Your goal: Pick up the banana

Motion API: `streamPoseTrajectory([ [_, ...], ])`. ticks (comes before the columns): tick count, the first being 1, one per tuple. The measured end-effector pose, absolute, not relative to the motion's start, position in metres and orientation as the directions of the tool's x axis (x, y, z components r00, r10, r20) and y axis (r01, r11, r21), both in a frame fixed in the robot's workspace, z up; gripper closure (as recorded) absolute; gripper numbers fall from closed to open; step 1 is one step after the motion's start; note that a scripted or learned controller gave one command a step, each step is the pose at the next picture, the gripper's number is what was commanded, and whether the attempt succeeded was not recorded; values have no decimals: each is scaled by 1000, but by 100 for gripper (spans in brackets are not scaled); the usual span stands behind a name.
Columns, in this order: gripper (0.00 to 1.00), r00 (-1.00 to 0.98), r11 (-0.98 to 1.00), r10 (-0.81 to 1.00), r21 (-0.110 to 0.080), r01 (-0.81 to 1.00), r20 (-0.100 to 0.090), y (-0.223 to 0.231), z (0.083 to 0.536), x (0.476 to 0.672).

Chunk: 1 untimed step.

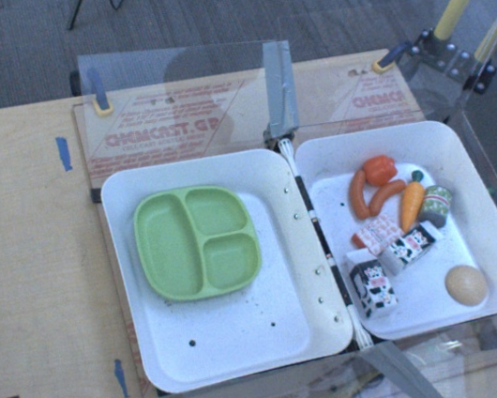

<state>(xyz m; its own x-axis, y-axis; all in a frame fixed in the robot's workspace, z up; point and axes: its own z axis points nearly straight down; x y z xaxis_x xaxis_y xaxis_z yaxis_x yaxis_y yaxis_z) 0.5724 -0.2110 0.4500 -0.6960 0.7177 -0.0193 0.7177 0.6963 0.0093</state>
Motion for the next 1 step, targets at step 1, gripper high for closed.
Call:
streamPoseTrajectory([
  [1, 100, -656, 656, 754, 0, 754, 0, -184, 158, 576],
])
